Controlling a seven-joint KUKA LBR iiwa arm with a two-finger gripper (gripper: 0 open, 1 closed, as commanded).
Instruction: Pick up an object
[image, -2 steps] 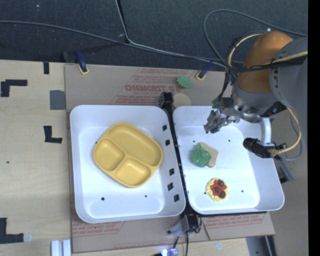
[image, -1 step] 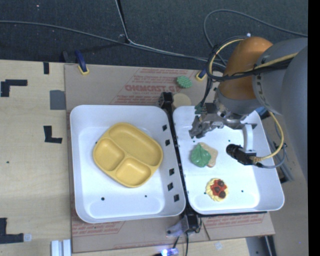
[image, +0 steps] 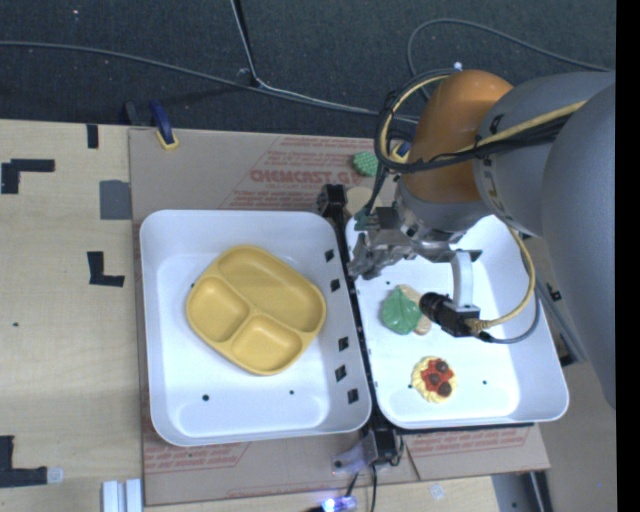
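The right bin (image: 520, 400) holds a green leafy toy (image: 401, 312) near its middle left and a small yellow pizza-like toy with red topping (image: 434, 378) toward the front. My gripper (image: 375, 255) hangs over the right bin's far left corner, close to the divider between the bins and just above the green toy. The grey arm with its orange band (image: 455, 130) covers the bin's far part. No object shows between the fingers.
The left bin (image: 160, 300) holds a yellow divided plate (image: 256, 308). A small green object (image: 364, 162) lies on the cardboard behind the bins. Black cables run across the dark area at the back.
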